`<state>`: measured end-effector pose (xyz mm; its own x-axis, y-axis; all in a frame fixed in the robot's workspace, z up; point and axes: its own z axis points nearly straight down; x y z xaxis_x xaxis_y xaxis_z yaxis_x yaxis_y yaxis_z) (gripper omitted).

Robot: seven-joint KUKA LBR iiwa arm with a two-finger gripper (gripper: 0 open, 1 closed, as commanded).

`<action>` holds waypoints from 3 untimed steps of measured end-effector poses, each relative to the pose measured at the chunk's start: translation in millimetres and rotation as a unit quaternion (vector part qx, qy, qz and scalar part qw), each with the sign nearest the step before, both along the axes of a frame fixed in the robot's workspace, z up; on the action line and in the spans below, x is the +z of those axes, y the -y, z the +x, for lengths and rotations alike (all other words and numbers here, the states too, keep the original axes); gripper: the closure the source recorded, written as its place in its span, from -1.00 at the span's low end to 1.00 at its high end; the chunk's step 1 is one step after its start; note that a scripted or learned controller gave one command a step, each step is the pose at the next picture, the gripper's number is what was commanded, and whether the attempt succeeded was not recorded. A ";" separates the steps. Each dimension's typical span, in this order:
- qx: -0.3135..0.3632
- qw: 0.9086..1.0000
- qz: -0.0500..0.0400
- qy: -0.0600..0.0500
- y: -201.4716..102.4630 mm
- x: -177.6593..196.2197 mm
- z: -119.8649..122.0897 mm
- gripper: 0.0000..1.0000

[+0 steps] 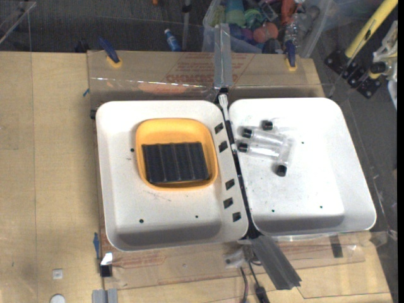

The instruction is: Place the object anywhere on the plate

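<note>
An orange plate (pixel 146 133) with a dark ribbed insert lies in the left white bin (pixel 120 207). In the right white bin (pixel 322 188), near its upper left, lies a clear plastic object with black caps (pixel 265 145), looking like several small transparent tubes bundled together. One black cap (pixel 281 168) sticks out at its lower right.
A divider with black marks (pixel 228 169) runs between the two bins. Behind the bench stands a clear tub of coloured toys (pixel 265 8). Blue clamps (pixel 112 57) hold a transparent sheet at the back edge. Yellow-and-black gear (pixel 369 36) sits at the far right.
</note>
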<state>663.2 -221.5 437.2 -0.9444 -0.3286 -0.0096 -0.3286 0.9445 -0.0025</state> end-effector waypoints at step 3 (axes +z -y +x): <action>0.132 0.991 -0.001 0.001 -1.0 0.2 5.1 1.00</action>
<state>668.3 -220.5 437.4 -0.8254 -0.5645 -0.0094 -0.5644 0.8255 -0.0055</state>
